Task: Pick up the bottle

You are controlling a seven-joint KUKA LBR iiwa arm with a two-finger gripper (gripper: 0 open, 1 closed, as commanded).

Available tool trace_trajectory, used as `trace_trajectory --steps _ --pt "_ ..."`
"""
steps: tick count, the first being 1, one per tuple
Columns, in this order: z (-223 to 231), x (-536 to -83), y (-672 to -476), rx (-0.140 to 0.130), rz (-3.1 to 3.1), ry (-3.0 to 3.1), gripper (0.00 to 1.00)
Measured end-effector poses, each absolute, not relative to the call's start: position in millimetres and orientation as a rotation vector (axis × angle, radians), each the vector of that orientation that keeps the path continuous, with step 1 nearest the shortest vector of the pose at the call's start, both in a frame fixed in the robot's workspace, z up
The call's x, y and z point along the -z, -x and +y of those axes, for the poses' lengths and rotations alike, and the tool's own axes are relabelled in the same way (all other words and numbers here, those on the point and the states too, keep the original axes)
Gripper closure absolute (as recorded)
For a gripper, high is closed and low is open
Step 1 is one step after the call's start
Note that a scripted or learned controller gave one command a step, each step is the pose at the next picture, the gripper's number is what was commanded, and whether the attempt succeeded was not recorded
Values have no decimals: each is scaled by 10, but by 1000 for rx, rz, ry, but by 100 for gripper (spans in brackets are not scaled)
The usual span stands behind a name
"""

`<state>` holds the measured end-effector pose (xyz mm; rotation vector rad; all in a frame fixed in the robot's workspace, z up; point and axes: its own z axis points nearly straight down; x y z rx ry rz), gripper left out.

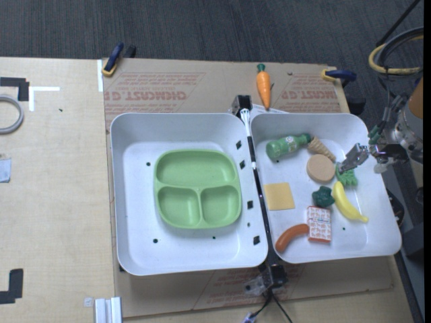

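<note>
A cardboard-covered bench (161,89) is bearing two white bins side by side. The green bottle (287,146) is lying on its side in the right bin (377,241), well to the left of the gripper (355,156) and slightly farther back, its cap pointing toward a ridged cone (323,148). A round tan disc (321,169) is sitting between bottle and gripper. The gripper is hanging at the bin's right rim, above a yellow banana (348,202); how far its fingers are parted cannot be told, and nothing is showing between them. A green divided plate (198,189) is resting in the left bin (128,180), far left.
</note>
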<state>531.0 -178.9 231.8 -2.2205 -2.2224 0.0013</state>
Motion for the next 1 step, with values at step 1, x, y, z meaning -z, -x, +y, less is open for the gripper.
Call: trace_trajectory --steps 1 --pt "-1792 -2412 -5314 -2 -2224 2220 100"
